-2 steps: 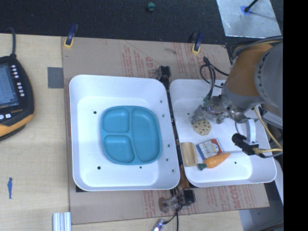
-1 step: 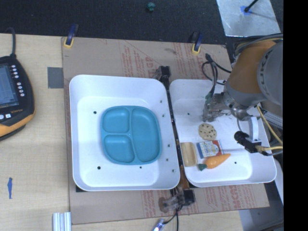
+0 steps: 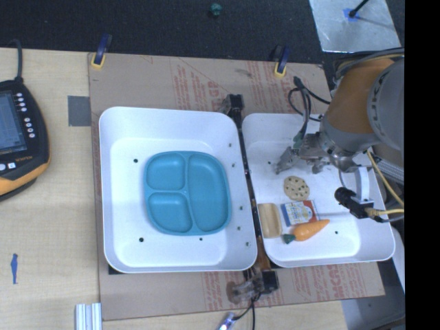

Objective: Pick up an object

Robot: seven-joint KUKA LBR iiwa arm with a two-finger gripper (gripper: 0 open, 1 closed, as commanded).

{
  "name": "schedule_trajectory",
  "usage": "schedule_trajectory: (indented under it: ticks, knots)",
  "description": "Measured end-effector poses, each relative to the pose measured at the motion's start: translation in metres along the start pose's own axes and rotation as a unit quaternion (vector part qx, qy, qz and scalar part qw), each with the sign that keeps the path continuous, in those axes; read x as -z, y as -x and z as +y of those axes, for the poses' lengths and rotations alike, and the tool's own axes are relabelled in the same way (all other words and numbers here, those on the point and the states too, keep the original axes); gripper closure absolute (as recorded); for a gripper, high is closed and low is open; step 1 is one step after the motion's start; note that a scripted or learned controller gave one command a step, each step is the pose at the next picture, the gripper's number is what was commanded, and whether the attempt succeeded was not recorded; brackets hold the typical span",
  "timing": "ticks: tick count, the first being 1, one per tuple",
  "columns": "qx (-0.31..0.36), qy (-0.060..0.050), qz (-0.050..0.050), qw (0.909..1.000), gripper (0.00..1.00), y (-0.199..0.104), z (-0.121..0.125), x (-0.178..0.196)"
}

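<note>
My gripper [image 3: 298, 165] hangs over the back half of the right bin [image 3: 357, 243], open, with nothing between its fingers. Just in front of it lies a round speckled cookie [image 3: 295, 186]. Nearer the front lie a small blue, white and red packet [image 3: 298, 213], an orange carrot [image 3: 309, 230] and a tan block [image 3: 269, 220] against the bin's left wall. The gripper touches none of them.
The left bin [image 3: 124, 136] holds a blue divided plate [image 3: 187, 191]. A black clip [image 3: 235, 104] sits where the two bins meet at the back. A teach pendant [image 3: 17, 136] lies at the far left of the bench. Cables [image 3: 302, 102] trail from the wrist.
</note>
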State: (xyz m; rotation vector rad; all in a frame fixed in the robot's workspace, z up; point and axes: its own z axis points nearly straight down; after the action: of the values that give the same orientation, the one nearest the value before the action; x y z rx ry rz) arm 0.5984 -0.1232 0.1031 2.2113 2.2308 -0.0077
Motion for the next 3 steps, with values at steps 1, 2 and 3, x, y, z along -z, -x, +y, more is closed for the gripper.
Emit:
schedule_trajectory:
  ticks: [1, 2, 3]
  knots:
    - [-0.002, -0.001, 0.001, 1.0000, 0.00, 0.006, -0.047, -0.012]
    - [0.000, 0.000, 0.000, 1.0000, 1.00, 0.008, -0.046, 0.001]
    - [0.000, 0.000, 0.000, 1.0000, 0.00, 0.008, -0.046, 0.001]
